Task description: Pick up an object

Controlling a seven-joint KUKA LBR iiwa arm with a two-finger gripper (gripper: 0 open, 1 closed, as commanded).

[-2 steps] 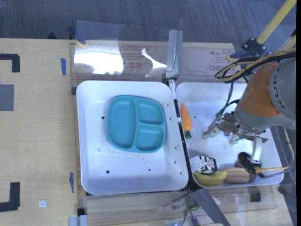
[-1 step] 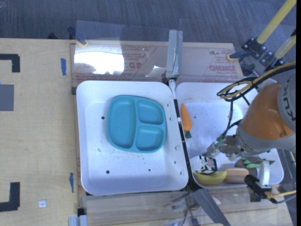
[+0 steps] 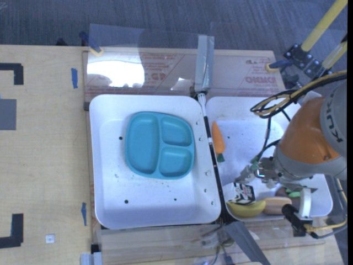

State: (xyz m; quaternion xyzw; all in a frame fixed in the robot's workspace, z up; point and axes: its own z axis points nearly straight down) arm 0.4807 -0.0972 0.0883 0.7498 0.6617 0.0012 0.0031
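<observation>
Against the near wall of the right bin, close to its corner on the view's left, the gripper hangs low, tip down. It sits directly above a yellow banana and looks very close to it. From this slanted overhead angle it is not possible to tell whether the gripper is spread or closed, nor whether it touches the fruit. Nothing can be seen pinched in it.

The banana lies on its side on the right bin's floor, curved along the near wall. A pale tan, roll-shaped item lies beside the banana along the same wall, further towards the view's right, and seems to touch it. Just above that item a small green piece shows, partly hidden under the wrist.

An orange carrot lies along the right bin's left wall, about halfway up it, its green stub pointing towards the near wall. It is well apart from the gripper.

The grey arm with its orange band covers much of the right bin's right half.

Touching the right bin's left wall is the left bin. A blue divided plate with three compartments lies flat at its centre.

Both bins rest on a pale wooden bench.
</observation>
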